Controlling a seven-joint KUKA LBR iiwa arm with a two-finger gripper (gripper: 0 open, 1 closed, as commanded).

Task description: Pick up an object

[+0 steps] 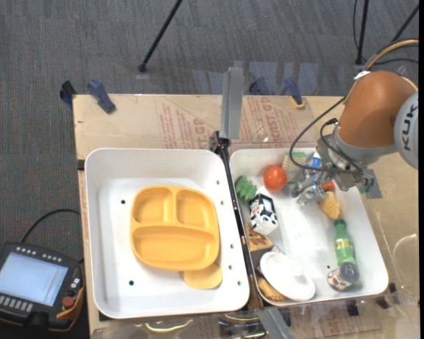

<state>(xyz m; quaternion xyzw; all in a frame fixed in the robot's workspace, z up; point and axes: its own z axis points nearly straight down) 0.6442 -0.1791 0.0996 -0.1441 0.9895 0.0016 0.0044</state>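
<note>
My gripper (pixel 309 188) hangs low over the back of the right bin (pixel 377 256), under the grey wrist and the orange band. Just left of it lies a red tomato (pixel 274 177). A yellow corn-like piece (pixel 331 207) sits right by it on the near right side. Toward the front of the bin lie a green bottle (pixel 344 241), a cow-patterned milk carton (pixel 263 214), a green leafy toy (pixel 245 188), a white dish (pixel 288 275) and a small can (pixel 337 280). The wrist hides what is directly under the gripper.
The left bin (pixel 102 189) holds a yellow divided plate (pixel 175 226) with a yellow disc (pixel 203 278) at its front edge. A grey post (pixel 232 108) stands behind the divider between the bins. A waffle piece (pixel 258 239) and a cookie (pixel 269 289) lie along the right bin's left wall.
</note>
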